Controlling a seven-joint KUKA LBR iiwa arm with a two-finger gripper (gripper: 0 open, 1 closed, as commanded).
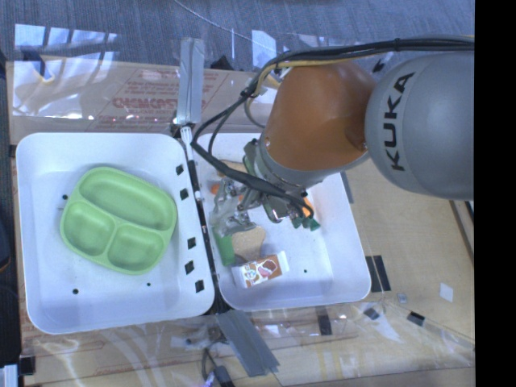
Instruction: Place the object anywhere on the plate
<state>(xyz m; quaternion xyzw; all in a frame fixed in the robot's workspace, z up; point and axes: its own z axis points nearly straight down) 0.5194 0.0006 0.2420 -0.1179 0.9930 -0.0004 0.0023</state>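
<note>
- Arm (355,127): fills the upper right, reaching down into the right bin (343,276) for a pick.
- Green plate (118,218): left bin, awaiting delivery.
- Gripper (234,216): low among the objects; finger state cannot be told.
- Small carton (260,270): lower centre, below the gripper, apparently untouched.

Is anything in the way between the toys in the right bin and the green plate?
Only the bin walls: the rims where the two bins meet lie between the small carton and the green plate. The plate's three compartments hold nothing. The hand is low over the right bin's pile.
</note>
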